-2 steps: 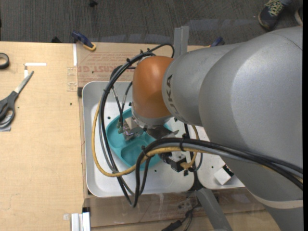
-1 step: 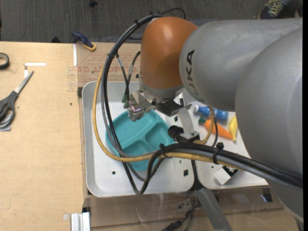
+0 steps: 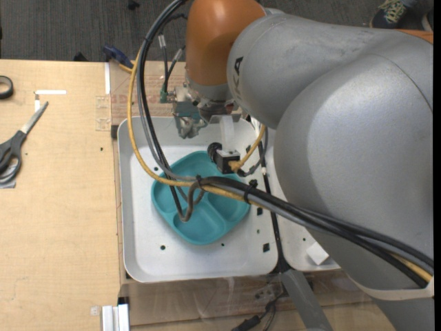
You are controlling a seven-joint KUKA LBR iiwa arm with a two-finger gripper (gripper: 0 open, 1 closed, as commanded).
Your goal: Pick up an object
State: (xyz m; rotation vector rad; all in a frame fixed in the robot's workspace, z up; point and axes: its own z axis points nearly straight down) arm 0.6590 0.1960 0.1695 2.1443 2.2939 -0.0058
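A teal dish (image 3: 200,209) with divided sections lies in the middle of the left bin (image 3: 138,250), tilted so one corner points toward the far side. Black and yellow cables (image 3: 207,183) from the arm drape across the dish and partly hide its far half.

The gripper (image 3: 187,125) hangs over the far part of the same bin, just beyond the dish's far edge and apart from it. Whether its pincer is apart or together cannot be told from this angle; nothing shows between its tips.

Above the gripper sits the orange band (image 3: 219,33) of the wrist, and the grey arm (image 3: 344,123) spreads wide across the right side of the scene, covering most of the right bin (image 3: 310,254), of which a near corner shows.

To the left of the bins lies a pale wooden bench (image 3: 58,219). On it, well apart from the bins, rest scissors (image 3: 21,143) at the far left, with a roll of tape (image 3: 5,87) at the left edge beyond them. Dark floor runs along the far side.
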